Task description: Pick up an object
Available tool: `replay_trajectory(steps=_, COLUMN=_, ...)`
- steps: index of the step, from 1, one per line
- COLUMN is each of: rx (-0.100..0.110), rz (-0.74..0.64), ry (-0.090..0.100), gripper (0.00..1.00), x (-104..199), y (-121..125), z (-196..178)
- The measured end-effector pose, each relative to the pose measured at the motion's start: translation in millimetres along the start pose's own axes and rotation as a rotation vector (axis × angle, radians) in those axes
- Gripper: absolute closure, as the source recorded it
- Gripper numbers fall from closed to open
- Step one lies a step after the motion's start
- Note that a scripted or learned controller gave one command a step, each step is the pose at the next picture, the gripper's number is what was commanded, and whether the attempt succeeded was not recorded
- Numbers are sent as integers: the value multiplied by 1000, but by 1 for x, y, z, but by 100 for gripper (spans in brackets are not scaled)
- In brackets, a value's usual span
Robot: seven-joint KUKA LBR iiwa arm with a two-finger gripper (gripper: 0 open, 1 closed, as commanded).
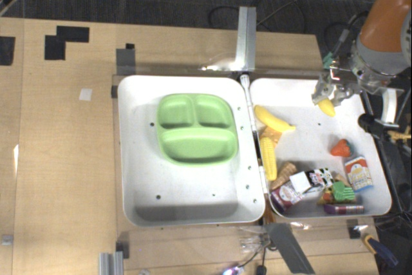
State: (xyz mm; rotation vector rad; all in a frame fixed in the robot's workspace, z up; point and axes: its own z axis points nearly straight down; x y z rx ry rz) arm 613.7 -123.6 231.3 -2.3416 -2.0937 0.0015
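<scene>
My gripper (pixel 326 100) hangs over the back of the right bin (pixel 302 138), under the grey arm with its orange band at the right edge. A small yellow object (pixel 328 108) sits between its fingertips and looks lifted a little off the bin floor. To its left on the floor lie a yellow banana (pixel 273 119) and an ear of corn (pixel 268 159). A red strawberry-like piece (pixel 341 149) lies below the gripper.
A green divided plate (pixel 196 127) lies in the left bin (pixel 138 164). Along the right bin's front sit a small carton (pixel 358 174), a packet (pixel 302 182), a green toy (pixel 342 192) and a purple item (pixel 341 208). A metal post (pixel 246 42) rises behind the bins.
</scene>
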Motion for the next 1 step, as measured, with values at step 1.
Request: replay_trajectory(steps=1, rx=4, rz=-8, ry=-1, gripper=100, x=1, y=1, z=-7)
